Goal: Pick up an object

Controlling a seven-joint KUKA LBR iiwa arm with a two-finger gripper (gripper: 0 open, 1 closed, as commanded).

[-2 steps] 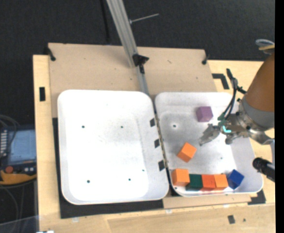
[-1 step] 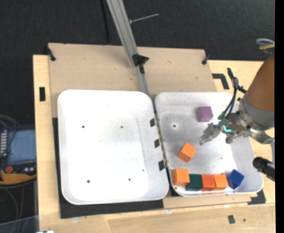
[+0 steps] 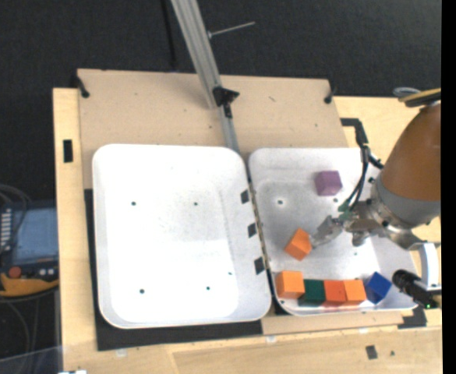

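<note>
Right now the hand (image 3: 326,231) sits low over the right bin (image 3: 286,170), reaching in from the right, and its fingers point left toward a lone orange block (image 3: 298,244). That block lies just left of the fingertips and a little toward the near edge, close beside them but, as far as the view shows, not between them. So the hand is holding nothing; whether the fingers are spread or closed I cannot tell, since they blur into a grey tangle at this angle.

The orange block is roughly a cube, so it has no real long axis. It sits turned on the bin floor, one corner aimed toward the left bin (image 3: 173,232) and its faces at a slant to the bin walls. My judgement is that the coming move turns on a short shift left and nearer.

Other candidates lie well apart: a purple block (image 3: 327,182) toward the far side, and a row (image 3: 333,290) of orange, green and blue blocks packed along the near wall.
</note>
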